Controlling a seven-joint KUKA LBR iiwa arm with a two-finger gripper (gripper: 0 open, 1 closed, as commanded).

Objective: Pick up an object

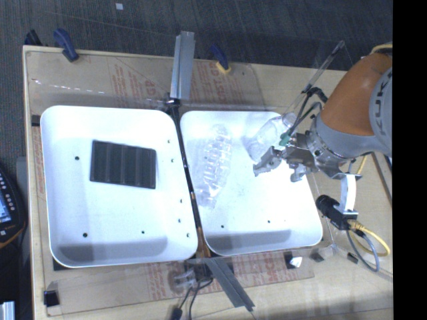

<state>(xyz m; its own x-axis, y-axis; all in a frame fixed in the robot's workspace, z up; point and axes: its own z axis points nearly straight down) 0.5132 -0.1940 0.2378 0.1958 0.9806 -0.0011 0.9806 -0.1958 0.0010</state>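
Observation:
A flat black ribbed rectangle (123,164) lies in the left bin (60,129). In the right bin (267,235) a clear plastic bottle (213,165) lies lengthwise near the left wall. A second clear, crumpled plastic item (262,137) rests toward the back right. My gripper (278,171) hangs over the right side of this bin, just in front of the crumpled plastic item. Its two fingers are spread apart and open, with bare bin floor showing between them. The grey wrist and orange band (357,95) reach in from the right.
A metal divider bar (182,65) runs between the bins at the back, with blue clamps (65,45) on the bench edge. Black and yellow cables (347,225) hang beside the right bin's right wall. A bracket (223,282) sits at the front.

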